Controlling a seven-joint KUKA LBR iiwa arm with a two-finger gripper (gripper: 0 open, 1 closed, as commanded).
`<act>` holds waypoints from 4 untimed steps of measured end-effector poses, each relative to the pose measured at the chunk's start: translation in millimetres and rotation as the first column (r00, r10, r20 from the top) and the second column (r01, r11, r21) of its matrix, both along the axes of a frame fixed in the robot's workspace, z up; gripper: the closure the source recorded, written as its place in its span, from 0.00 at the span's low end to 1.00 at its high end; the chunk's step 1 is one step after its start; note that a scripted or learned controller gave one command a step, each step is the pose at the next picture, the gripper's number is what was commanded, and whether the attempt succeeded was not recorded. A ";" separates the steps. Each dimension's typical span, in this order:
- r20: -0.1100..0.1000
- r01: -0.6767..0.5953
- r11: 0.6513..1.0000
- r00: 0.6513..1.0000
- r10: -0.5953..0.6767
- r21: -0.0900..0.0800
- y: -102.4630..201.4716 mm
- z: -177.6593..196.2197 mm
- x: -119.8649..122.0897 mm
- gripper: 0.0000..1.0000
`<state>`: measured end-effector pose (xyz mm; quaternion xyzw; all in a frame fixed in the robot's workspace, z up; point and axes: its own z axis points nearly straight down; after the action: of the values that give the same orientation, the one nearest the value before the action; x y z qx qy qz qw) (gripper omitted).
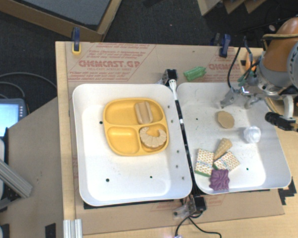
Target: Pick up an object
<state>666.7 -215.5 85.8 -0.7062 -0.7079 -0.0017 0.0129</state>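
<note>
Just below pincer (237, 99): tan cookie (226, 119).

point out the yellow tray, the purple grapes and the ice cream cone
yellow tray (120, 114), camera view, bare floor of its upper left compartment
purple grapes (219, 179), camera view, middle of the bunch
ice cream cone (223, 147), camera view, middle of the cone

- The gripper (237, 98) hangs over the right bin (268, 175), fingers spread, nothing between them.
- A tan cookie (226, 119) lies just below it.
- The yellow tray (120, 139) in the left bin (89, 133) holds a hot dog (144, 112) and a doughnut (153, 137).
- Purple grapes (219, 179) lie near the right bin's front edge.
</note>
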 end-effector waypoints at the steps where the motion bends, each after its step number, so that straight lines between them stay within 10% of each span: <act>1: 0.014 -0.002 1.000 1.000 0.002 -0.018 50.5 -0.7 0.4 0.00; 2: 0.011 0.004 1.000 1.000 -0.003 -0.020 50.5 -1.1 -36.9 0.00; 3: 0.018 0.004 1.000 1.000 -0.003 -0.021 50.2 9.9 -34.6 1.00; 4: 0.021 -0.004 1.000 1.000 0.005 -0.018 123.2 2.7 1.9 1.00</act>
<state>668.6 -92.3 88.5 -0.7046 -0.7096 -0.0026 -0.0010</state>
